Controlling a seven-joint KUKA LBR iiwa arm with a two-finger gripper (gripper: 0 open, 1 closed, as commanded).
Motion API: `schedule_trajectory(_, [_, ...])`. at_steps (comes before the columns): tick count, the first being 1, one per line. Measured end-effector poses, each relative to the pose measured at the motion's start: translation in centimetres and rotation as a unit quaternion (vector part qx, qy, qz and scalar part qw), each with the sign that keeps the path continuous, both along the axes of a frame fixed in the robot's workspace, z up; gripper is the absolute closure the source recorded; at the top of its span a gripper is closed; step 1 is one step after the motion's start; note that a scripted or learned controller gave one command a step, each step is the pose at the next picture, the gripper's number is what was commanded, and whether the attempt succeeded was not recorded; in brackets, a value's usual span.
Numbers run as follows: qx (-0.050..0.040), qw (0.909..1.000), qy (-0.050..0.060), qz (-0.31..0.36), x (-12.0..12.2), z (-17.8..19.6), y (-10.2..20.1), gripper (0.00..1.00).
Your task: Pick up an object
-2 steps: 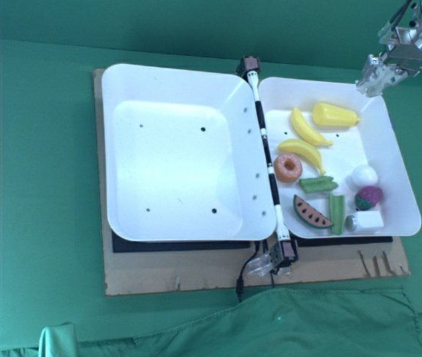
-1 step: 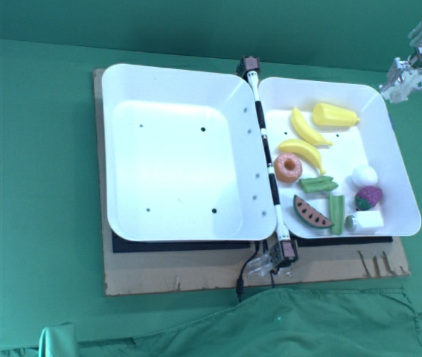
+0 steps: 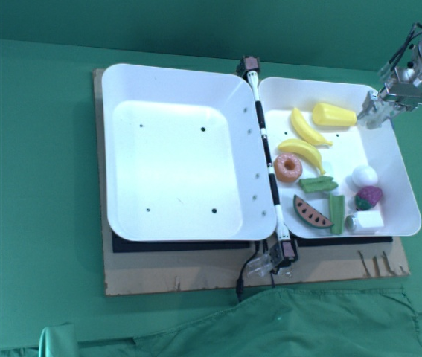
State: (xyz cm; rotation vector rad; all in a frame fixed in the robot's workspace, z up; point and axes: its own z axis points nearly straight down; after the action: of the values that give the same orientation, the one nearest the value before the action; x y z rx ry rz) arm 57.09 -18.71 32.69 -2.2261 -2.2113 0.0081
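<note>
1. Camera view, arm: we see the grey arm w/ orange band coming in at top right; its two-finger gripper [image 3: 369, 114] sits at the far right edge of the right shallow white bin [image 3: 406, 188], just beside the yellow wedge-shaped toy [image 3: 334, 115].
2. Jaws: can't tell how they stand, too small and blurred. We see nothing betw. them.
3. Right bin contents: two yellow bananas, one upper [image 3: 309, 127], one lower [image 3: 301, 152]; pink-orange ring donut [image 3: 288, 168]; green bean pod [image 3: 318, 184]; watermelon slice [image 3: 312, 212]; upright green stick [image 3: 336, 213]; white ball [image 3: 365, 175]; purple berry-like lump [image 3: 369, 196]; white block [image 3: 367, 220].
4. Left shallow white bin [image 3: 121, 95]: a few dark specks on its floor.
5. Writing/labels: none legible to us on any item.
6. Bins sit on brown cardboard [image 3: 181, 277] over green cloth [image 3: 47, 162].
</note>
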Motion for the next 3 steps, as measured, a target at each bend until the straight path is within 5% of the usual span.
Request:
schedule_trajectory(1, [-0.0008, 1.0, -0.008, 0.004, 0.4, 4.2, 4.3, 1.0])
schedule_trajectory(2, [0.0002, 1.0, -0.006, 0.003, -2.9, 5.8, 5.9, 1.0])
schedule_trajectory(3, [0.0009, 1.0, -0.005, 0.005, -5.3, 7.4, 11.8, 1.0])
